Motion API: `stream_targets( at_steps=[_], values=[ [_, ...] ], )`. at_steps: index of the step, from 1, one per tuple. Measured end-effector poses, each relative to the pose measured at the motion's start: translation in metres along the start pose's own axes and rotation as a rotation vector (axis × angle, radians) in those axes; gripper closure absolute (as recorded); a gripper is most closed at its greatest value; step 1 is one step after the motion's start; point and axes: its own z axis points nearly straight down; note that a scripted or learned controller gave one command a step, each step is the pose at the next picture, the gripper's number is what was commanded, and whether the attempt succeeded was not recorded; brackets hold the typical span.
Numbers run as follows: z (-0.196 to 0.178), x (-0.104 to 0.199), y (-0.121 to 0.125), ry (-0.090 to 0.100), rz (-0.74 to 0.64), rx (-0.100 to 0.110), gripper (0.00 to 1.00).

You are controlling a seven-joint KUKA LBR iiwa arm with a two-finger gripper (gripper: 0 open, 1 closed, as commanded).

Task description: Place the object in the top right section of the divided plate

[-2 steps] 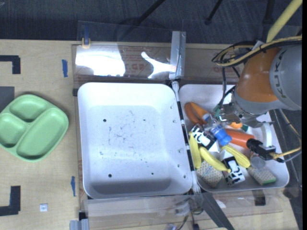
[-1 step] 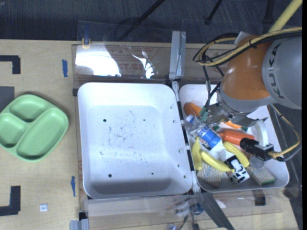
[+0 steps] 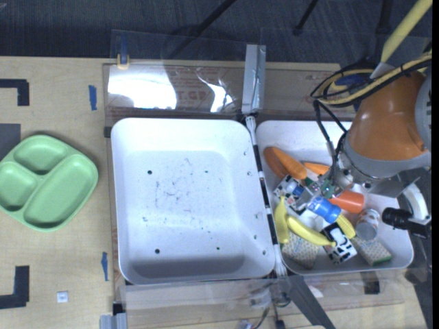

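The green divided plate (image 3: 58,190) lies on the wooden bench at the far left, outside the bins, with three sections that hold nothing. My gripper (image 3: 330,186) hangs from the orange-banded wrist (image 3: 384,125) down into the right bin (image 3: 401,256). It sits over a pile of objects: an orange carrot (image 3: 282,162), a yellow banana (image 3: 302,228), a blue can-like item (image 3: 322,208) and an orange piece (image 3: 348,199). The gripper tip is among these items, and the clutter hides what it touches.
The left bin (image 3: 185,197) lies between the plate and the right bin. A black-and-white checkered block (image 3: 341,247), a speckled pad (image 3: 376,252) and a small silver item (image 3: 368,221) lie in the right bin's near corner. A clear shield stands behind the bins.
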Motion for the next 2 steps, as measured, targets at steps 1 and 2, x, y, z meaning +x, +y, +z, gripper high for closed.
stream_targets(
  at_steps=[1,2],
  values=[
    [0.001,0.099,0.017,0.001,-0.085,0.002,1.0],
    [-0.095,0.061,-0.004,-0.002,-0.16,-0.001,1.0]
  ],
)
